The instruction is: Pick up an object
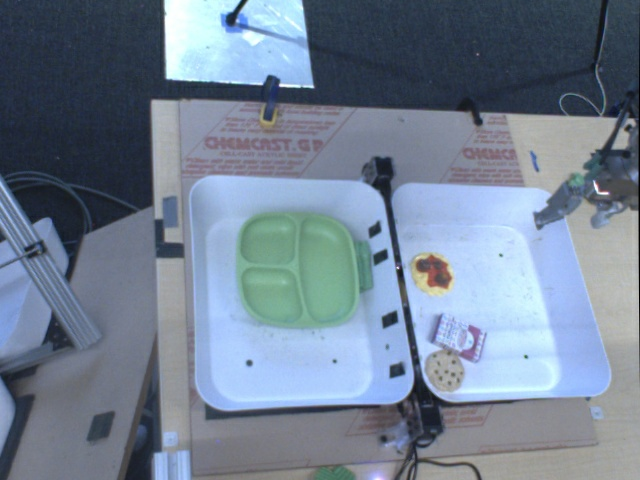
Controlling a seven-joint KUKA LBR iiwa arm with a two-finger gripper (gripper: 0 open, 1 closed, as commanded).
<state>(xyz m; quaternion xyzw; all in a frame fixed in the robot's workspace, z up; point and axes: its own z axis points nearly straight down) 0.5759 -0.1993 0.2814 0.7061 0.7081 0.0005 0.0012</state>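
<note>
so the gripper (578, 200) is hanging out over the far right corner of the right bin (575, 313), basically above the rim there, coming in from the right edge of the bench. honestly can't tell how the jaws are sitting, it's too small and blurry at that end. nothing is showing between them as far as i can see.

the stuff to grab is all sitting well apart from it, over by the right bin's left wall. there's a little pizza slice toy (433, 274) lying about halfway along that wall, then a small red and white packet (458, 337) lying nearer the front, tilted a bit, and a cookie (445, 370) just beside it, close to the front left corner, looking like it's touching the packet's lower edge.

the left bin (215, 368) is carrying a green divided tray (298, 270) lying flat around its middle, three compartments facing up.
</note>
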